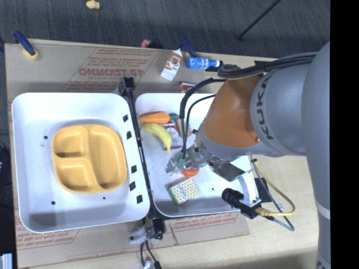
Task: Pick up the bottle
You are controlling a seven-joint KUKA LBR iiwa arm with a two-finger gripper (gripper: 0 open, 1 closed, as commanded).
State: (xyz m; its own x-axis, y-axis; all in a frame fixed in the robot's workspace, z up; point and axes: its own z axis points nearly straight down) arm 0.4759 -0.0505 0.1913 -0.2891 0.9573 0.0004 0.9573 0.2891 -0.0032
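My gripper (pixel 184 161) hangs low over the middle of the right bin (pixel 213 206), under the orange wrist band. Right at its tip lies a small object with green on it and a red end (pixel 189 171), which may be the bottle; the wrist hides most of it. I cannot make out whether the gripper touches it.
In the right bin lie an orange carrot (pixel 153 117), a yellow banana (pixel 158 134), a printed packet (pixel 178 136) and a checkered green-white box (pixel 184 191). The left bin (pixel 33 111) holds a yellow divided plate (pixel 88 157). A blue clamp-like item (pixel 196 63) and a small carton (pixel 171 65) sit behind the bins.
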